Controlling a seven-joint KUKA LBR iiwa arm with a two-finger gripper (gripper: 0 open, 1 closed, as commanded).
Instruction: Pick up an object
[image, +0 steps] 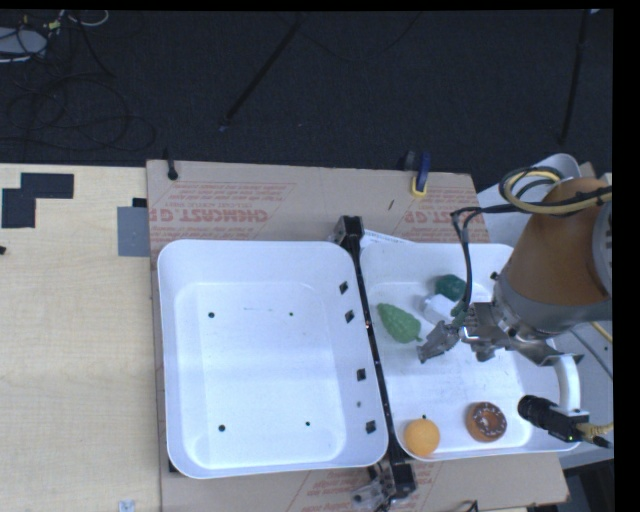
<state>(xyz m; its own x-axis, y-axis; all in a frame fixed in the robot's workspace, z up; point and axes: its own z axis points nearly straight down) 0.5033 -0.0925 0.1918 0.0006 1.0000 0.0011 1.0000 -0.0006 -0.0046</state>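
Just left of tool (445, 345), green object (398, 323) in right bin (520, 440); tool state unclear

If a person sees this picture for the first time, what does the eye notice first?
First comes the grey arm with its orange band, reaching into the right bin, its end effector low beside a green object. Then two bright things at the near edge: an orange ball and a brown doughnut.

Robotics lab: 2 white bins (165, 300) on clamped cardboard (300, 205).
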